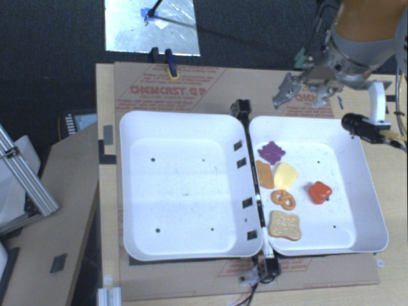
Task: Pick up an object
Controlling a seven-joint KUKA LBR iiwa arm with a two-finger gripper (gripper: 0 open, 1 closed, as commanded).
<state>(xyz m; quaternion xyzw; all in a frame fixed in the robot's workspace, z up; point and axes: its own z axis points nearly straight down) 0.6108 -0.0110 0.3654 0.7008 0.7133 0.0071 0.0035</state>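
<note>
Cardboard-topped bench (191, 81) with two white bins. Arm's hanging above the right bin (357, 171)'s far edge, gripper (305, 93) spread open, holding nothing.

The worktop (108, 190) carries a printed cardboard sheet (169, 88). On the sheet two white bins sit side by side: the right bin (357, 171) just below the gripper (306, 94), the left bin (140, 132) well to its left.
</note>
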